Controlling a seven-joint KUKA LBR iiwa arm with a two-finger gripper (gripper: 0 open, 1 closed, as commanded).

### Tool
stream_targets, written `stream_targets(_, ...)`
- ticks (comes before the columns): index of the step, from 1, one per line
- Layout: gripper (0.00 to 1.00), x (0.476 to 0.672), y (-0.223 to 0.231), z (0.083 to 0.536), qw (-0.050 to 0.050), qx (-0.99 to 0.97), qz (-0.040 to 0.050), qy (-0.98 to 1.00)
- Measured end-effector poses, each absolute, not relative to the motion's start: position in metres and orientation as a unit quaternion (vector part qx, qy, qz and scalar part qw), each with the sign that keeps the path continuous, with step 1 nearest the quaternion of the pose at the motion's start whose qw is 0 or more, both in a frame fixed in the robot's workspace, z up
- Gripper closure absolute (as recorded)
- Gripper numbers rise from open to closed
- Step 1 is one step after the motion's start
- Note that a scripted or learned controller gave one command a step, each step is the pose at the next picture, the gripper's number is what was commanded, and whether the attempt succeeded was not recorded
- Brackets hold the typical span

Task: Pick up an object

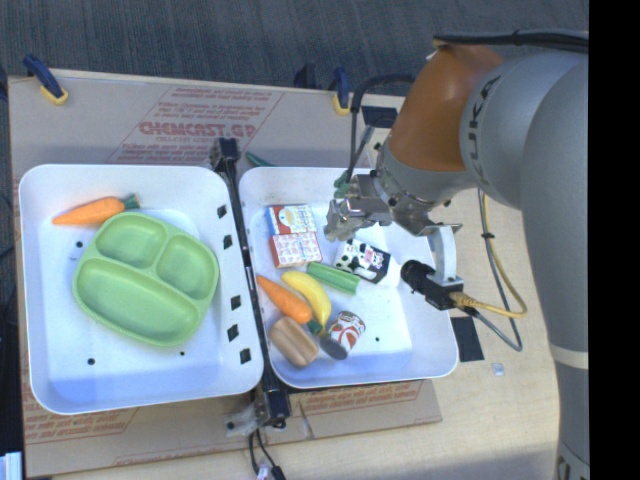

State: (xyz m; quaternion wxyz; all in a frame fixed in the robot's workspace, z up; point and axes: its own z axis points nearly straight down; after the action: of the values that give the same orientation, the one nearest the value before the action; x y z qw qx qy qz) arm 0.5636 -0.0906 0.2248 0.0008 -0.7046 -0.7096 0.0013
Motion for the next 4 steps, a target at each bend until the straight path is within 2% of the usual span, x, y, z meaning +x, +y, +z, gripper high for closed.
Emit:
stream_targets(1, 1.0, 0.564, -0.091, 0.235, 0.001, -0.703, 0.0012, -0.711)
stream_targets(2, 1.0, 0.513, -0.056, 0.245, 0.0, -0.704, 0.0009, -0.71)
stream_targets(3, 1.0, 0.542, -0.112, 0.222, 0.0, -0.705, 0.0013, -0.709)
stream_targets(4, 1.0, 0.569, -0.094, 0.209, 0.0, -0.704, 0.0016, -0.71)
